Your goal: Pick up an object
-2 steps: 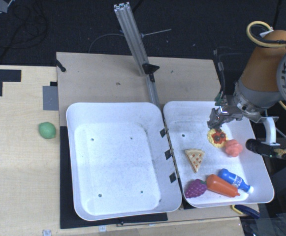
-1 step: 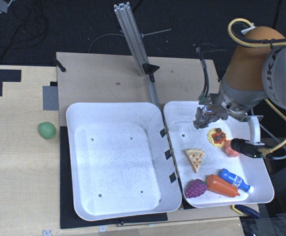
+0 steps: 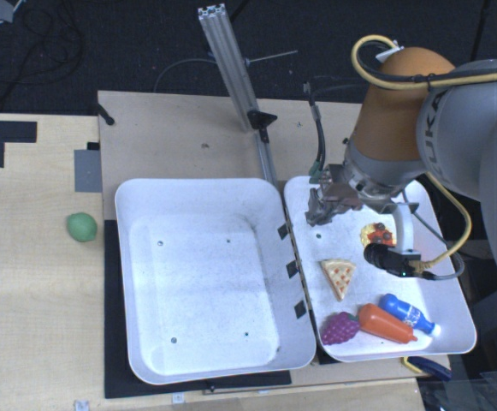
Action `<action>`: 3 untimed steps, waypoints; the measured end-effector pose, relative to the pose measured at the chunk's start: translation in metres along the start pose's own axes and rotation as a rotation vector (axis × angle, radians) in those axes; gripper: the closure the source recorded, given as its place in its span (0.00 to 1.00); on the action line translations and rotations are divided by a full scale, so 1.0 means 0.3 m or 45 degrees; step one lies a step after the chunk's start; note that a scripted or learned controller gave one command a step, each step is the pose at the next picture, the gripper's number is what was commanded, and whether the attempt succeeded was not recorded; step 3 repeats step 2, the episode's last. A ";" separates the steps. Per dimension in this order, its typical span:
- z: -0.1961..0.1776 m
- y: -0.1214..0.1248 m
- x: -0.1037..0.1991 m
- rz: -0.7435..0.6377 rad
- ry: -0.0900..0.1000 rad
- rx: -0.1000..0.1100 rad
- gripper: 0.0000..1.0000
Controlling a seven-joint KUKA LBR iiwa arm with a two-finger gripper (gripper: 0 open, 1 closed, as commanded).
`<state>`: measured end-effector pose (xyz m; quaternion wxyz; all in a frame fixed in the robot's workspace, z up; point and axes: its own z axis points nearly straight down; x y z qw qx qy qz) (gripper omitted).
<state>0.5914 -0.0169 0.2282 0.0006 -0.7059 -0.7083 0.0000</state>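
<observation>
We cannot tell if our dark metal gripper (image 3: 318, 210) holds anything; the yellow triangle pizza toy (image 3: 340, 276) lies just below it, not picked up.

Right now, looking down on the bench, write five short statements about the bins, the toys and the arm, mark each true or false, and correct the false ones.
1. The pizza slice lies in the right bin. True.
2. The green ball lies in the left bin. False: it sits on the bench, outside and to the left of that bin.
3. The gripper is over the right bin's upper left part. True.
4. The purple grapes sit beside the orange carrot. True.
5. The blue bottle lies at the top of the right bin. False: it lies near the bottom, by the carrot.
</observation>
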 end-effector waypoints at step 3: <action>-0.025 -0.044 0.340 0.000 0.000 0.000 1.00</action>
